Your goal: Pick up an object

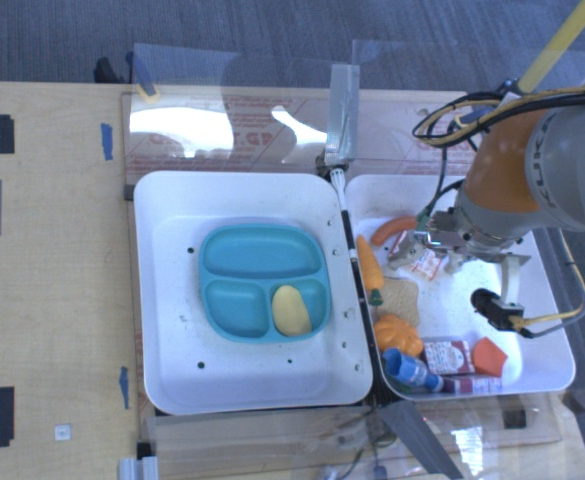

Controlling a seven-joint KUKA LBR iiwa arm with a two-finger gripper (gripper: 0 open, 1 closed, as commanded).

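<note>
The gripper (434, 251) reaches low into the right bin (547, 368); whether it is spread or pressed together cannot be told. Just beside it lie a sausage (392, 230), a carrot (370, 268) and a small packet (424, 265). In the left bin (162, 298), a blue divided tray (247, 258) holds a yellow potato (291, 311).

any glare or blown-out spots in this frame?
Camera view: strong glare on the clear panel behind the left bin; the right bin floor is blown out near the arm's wrist; the blue tray and yellow item are evenly lit and sharp.
</note>
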